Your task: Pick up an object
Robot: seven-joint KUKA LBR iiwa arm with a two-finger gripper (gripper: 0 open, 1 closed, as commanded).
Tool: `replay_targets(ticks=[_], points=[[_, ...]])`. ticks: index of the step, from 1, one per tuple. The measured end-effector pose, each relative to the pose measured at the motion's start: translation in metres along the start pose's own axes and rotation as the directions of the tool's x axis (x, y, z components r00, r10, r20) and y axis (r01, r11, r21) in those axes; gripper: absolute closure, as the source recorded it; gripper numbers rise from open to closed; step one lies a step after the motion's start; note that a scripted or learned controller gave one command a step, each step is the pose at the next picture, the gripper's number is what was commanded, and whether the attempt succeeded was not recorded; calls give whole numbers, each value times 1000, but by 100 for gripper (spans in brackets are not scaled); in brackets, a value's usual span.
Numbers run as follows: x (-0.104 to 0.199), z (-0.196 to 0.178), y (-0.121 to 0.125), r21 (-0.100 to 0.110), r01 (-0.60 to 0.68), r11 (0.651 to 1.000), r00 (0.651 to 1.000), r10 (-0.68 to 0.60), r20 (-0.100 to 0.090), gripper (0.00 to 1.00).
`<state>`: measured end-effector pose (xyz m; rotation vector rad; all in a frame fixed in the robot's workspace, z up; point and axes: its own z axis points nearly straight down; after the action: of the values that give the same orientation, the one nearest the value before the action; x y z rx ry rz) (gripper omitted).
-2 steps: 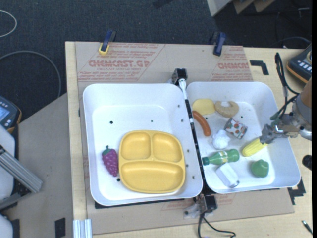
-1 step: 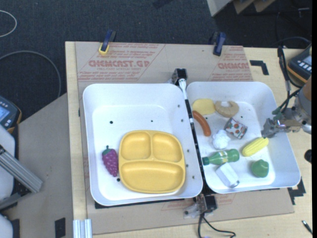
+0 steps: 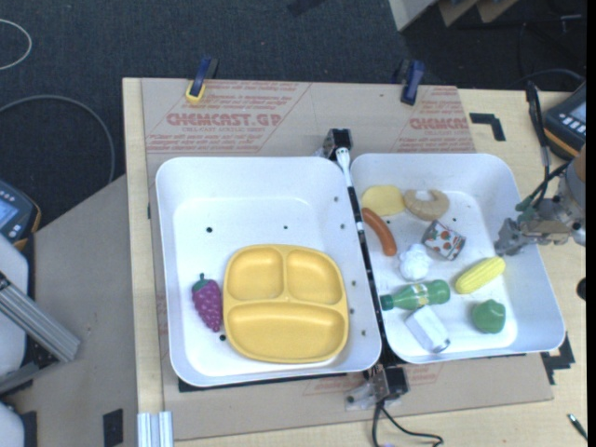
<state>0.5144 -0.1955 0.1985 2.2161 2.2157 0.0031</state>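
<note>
Two shallow white bins are shown side by side on a bench [image 3: 279, 110] covered with printed brown board. The left bin [image 3: 186, 194] holds a yellow divided tray [image 3: 284, 303], set toward the near side. A bunch of purple grapes [image 3: 208, 303] lies just beside the tray's left edge.

The right bin [image 3: 531, 296] contains the remaining objects. At the far end a yellow round piece [image 3: 383, 200] is placed beside a tan bun [image 3: 426, 203]. A red sausage [image 3: 380, 232] lies slantwise just below the yellow piece, near the bin's left wall. A small red-patterned can [image 3: 443, 241] is seen tilted below the bun. A white ball [image 3: 414, 265] lies between the sausage and the can, slightly nearer the viewer. A corn cob [image 3: 480, 274] is set at a slant right of the ball. A green bottle [image 3: 416, 295] lies on its side below the ball, its neck pointing left. A white cylinder [image 3: 428, 329] lies just below the bottle, and a green pepper [image 3: 488, 316] is located near the bin's near right corner.

The gripper [image 3: 510, 237] is seen at the right bin's right wall, above and to the right of the corn cob and apart from it. Nothing is visible in it; whether it is spread or closed cannot be told. Two blue clamps [image 3: 411, 80] are fixed on the board's far edge.
</note>
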Motion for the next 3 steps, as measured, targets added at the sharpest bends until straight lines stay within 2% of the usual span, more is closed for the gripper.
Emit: replay_targets(ticks=[3], points=[[-1, -31, 3, -10, 0, 1000, 1000, 0, 6, 100]])
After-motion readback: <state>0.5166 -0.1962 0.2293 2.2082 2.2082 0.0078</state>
